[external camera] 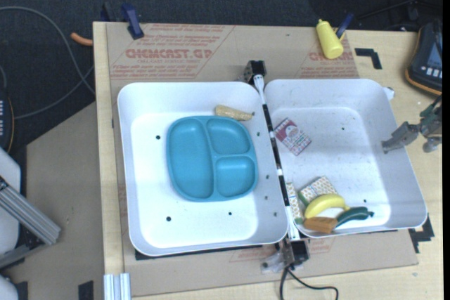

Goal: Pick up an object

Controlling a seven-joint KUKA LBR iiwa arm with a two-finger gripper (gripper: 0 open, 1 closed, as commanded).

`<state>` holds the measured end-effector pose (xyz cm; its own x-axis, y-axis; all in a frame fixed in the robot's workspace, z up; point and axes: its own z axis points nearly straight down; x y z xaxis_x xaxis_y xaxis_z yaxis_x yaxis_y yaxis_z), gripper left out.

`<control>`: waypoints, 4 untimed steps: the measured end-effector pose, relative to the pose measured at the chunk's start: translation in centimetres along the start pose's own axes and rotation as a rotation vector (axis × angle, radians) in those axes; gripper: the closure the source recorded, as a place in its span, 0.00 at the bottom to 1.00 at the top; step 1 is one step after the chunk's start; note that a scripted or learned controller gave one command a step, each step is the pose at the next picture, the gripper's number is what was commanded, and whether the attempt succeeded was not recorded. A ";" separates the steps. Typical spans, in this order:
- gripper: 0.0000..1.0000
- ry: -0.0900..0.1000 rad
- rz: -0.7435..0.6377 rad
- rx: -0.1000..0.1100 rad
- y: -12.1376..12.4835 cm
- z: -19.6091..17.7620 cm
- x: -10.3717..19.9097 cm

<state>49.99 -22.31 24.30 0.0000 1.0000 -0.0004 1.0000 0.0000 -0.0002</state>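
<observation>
Hovering at the right bin's far edge, the claw carries nothing, finger state unclear; the banana lies ungrasped.

Single fixed cam, mounted above the counter, looking down at a slant. Far enough back to frame both white bins: left bin, right bin, plus floor beyond the counter's far edge.

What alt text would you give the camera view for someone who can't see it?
Two white bins sit side by side: the left bin holds a blue divided plate and a tan piece; the right bin holds a small packet and toy food at its near-left corner. The claw hovers at its right rim.
</observation>
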 end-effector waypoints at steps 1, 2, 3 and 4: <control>0.00 0.002 -0.001 0.002 5.5 10.3 4.8; 0.00 0.001 -0.001 0.000 10.0 15.9 7.9; 0.00 0.001 0.002 0.002 -2.1 15.9 7.1; 0.00 0.001 -0.001 -0.001 5.0 15.8 12.1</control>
<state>54.94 -10.23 8.46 -0.0012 1.0000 0.0005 1.0000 0.0012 0.0004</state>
